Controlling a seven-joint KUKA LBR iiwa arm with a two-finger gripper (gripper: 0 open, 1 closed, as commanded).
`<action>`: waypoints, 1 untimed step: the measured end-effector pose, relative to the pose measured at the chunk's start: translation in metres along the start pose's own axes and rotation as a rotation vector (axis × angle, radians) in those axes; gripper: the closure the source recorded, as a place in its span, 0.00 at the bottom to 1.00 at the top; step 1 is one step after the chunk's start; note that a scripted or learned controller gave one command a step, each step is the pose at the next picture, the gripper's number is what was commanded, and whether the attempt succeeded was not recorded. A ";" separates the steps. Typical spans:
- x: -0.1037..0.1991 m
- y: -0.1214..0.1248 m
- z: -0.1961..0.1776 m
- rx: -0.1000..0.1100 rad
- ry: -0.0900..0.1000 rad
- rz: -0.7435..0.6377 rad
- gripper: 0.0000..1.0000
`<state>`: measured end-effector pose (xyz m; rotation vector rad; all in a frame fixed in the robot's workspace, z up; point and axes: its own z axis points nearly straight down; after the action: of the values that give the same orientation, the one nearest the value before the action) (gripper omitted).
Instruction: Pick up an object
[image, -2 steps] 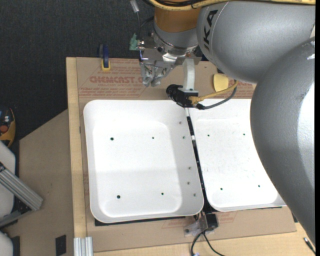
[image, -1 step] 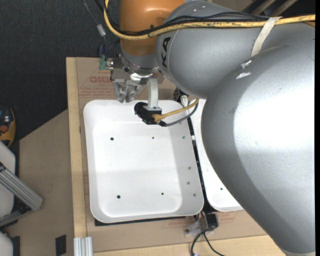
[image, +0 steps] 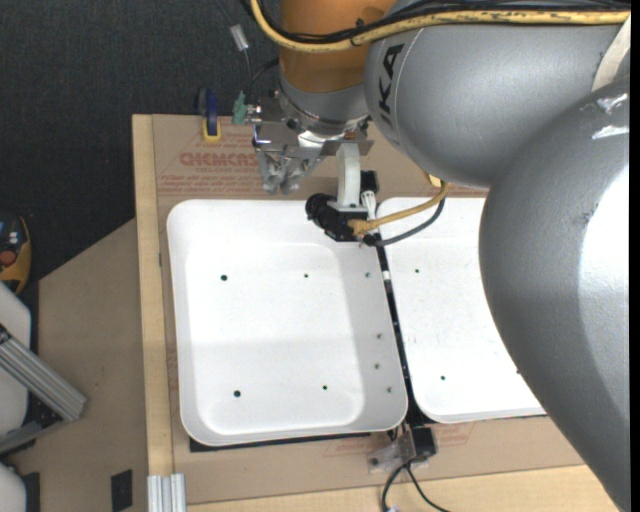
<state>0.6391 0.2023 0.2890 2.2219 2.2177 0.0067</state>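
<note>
My gripper (image: 283, 178) hangs over the far rim of the left white bin (image: 190, 300), near the bin's back middle. Its two metal fingers (image: 273, 176) point down and stand close together, shut, with nothing visible between them. A black fitting with a yellow cable (image: 335, 217) hangs from the wrist just inside the bin's far right corner. The left bin's floor shows plain white with a few small dark dots (image: 224, 278). The grey arm and its orange band (image: 320, 40) come in from the upper right and cover much of the right bin (image: 450, 330).
Both bins rest on a brown board (image: 150, 200) with red lettering at the back. A blue and yellow clamp (image: 210, 115) sits at the board's far edge. Left of the board lie metal rails (image: 40, 380). A small black connector (image: 415, 442) sits at the front between the bins.
</note>
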 end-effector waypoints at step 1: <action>-0.069 0.014 -0.063 -0.005 -0.003 0.005 1.00</action>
<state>0.6527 0.1337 0.3522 2.2236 2.2079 0.0094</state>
